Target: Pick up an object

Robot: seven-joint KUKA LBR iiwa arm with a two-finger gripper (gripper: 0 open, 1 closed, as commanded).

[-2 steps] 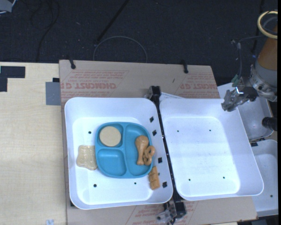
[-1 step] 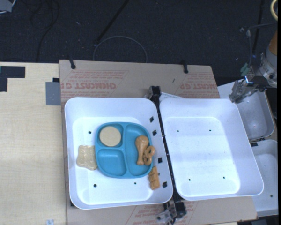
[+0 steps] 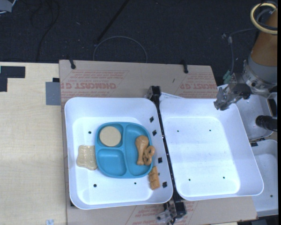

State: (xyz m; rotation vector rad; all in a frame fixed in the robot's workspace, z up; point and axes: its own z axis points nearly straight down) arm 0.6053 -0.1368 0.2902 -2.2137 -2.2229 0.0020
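A blue divided plate lies in the left bin. A round tan disc rests in the plate's upper left compartment. A tan pretzel-like piece lies in its right compartment. A pale bread-like slice lies on the bin floor against the plate's left edge. A small brown piece sits just off the plate's lower right corner. My gripper hangs over the right bin's upper right rim, far from all these objects, with nothing seen in it.
A black clamp bar runs between the two bins. Both bins sit on a cardboard sheet. A wooden bench top stretches to the left. White equipment stands right of the right bin.
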